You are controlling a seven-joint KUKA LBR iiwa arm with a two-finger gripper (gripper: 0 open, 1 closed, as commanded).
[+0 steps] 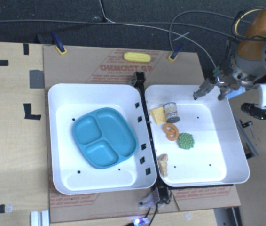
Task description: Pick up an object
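Observation:
The right bin [217, 171] holds a small can with a red label [170, 112], a yellow cheese-like wedge [158, 115], an orange pretzel [171, 132], a green bumpy ball [185, 141] and a tan piece [162, 164] near the front left corner. My gripper [211, 91] hangs open above the bin's back right edge, its two fingers spread with nothing between them. It is well right of and behind the can.
The left bin [60, 126] holds a blue divided plate [105, 137]. A yellow banana-shaped item [136, 57] lies on the cardboard behind the bins. Black clips sit along the divider between the bins. Cables arc above the right bin.

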